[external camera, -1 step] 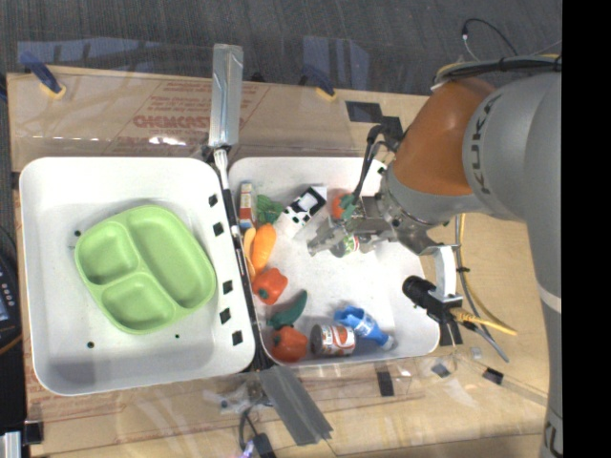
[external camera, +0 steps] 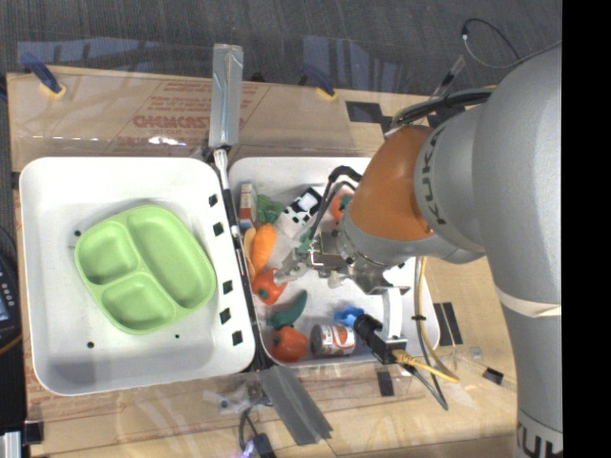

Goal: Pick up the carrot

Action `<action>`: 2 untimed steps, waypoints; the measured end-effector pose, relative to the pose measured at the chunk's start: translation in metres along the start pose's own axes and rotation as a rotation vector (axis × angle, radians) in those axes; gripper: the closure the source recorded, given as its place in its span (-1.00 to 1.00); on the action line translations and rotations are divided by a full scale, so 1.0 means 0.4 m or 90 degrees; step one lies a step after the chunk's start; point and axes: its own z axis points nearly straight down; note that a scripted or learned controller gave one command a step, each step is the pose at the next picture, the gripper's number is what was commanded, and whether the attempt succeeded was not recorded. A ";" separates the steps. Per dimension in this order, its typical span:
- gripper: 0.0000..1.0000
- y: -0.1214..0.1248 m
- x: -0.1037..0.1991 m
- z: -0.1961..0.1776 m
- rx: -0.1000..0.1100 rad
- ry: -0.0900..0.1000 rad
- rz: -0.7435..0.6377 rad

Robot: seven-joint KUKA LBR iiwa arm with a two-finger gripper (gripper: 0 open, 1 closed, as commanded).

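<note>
Roughly: one carrot [external camera: 263, 243], one green tray [external camera: 145, 267], two bins; hand [external camera: 307, 256] state unclear.

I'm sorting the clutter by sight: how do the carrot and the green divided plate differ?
The carrot is orange and long; the green divided plate is pale green, broad and flat. The carrot is far smaller than the plate. The carrot lies in the right bin among other items, left of the claw; the plate lies alone in the left bin. Both rest inside a white bin.
</note>
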 end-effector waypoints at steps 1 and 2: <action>-1.00 0.119 -0.027 0.117 -0.003 -0.001 -0.149; -1.00 0.268 0.063 -0.141 -0.005 -0.001 -0.185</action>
